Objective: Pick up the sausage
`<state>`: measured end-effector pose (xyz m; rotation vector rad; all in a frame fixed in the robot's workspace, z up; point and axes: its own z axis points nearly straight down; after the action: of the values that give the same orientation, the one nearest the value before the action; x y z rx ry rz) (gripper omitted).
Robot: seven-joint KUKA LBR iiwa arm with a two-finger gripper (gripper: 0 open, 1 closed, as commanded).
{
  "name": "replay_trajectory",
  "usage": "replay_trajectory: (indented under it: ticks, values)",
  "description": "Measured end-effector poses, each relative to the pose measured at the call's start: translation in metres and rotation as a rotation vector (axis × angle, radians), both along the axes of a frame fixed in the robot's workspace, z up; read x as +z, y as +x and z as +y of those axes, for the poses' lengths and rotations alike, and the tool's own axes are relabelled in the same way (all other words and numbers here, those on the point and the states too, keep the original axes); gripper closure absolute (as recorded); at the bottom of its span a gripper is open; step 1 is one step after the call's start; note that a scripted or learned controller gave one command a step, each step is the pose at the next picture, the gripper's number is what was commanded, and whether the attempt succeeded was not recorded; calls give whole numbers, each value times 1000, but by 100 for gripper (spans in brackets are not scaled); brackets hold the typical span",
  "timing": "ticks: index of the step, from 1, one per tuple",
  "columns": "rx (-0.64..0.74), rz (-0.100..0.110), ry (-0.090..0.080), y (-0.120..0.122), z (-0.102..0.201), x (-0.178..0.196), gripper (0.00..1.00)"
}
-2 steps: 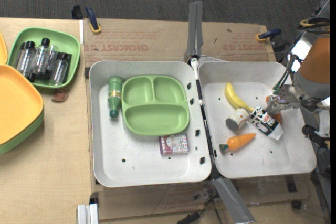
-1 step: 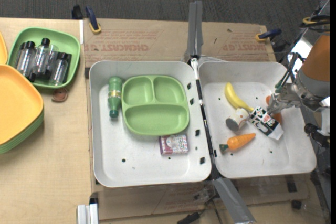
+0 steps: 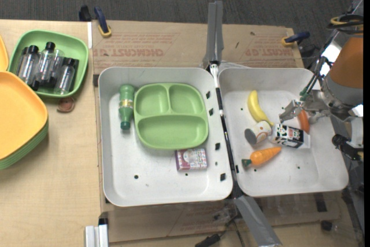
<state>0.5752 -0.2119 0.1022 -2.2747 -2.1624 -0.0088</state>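
As seen from above, sausage (image 3: 303,122): right half of the right bin (image 3: 289,189), near its middle height, top end at the gripper.
Neighbours: carton (image 3: 288,135) touching or just beside it on the left; carrot (image 3: 265,156) and banana (image 3: 257,107) further left, apart.
Gripper (image 3: 299,110): low over the sausage's top end, likely lined up for a grasp.
Grip state: can't tell, open or shut; hold not confirmed.
Arm (image 3: 347,69): enters over the bin's right edge, wrist angled down and left.
Risk: carton crowds the left side.
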Motion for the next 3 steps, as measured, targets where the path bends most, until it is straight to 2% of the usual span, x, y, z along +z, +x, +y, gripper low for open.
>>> replay_trajectory:
  ticks: [1,2,3]
  values:
    - [-8,4,3,-30,2,-9,0]
    - [-12,3,-2,-31,0,0,100]
    - [111,2,-7,-43,41,98,100]
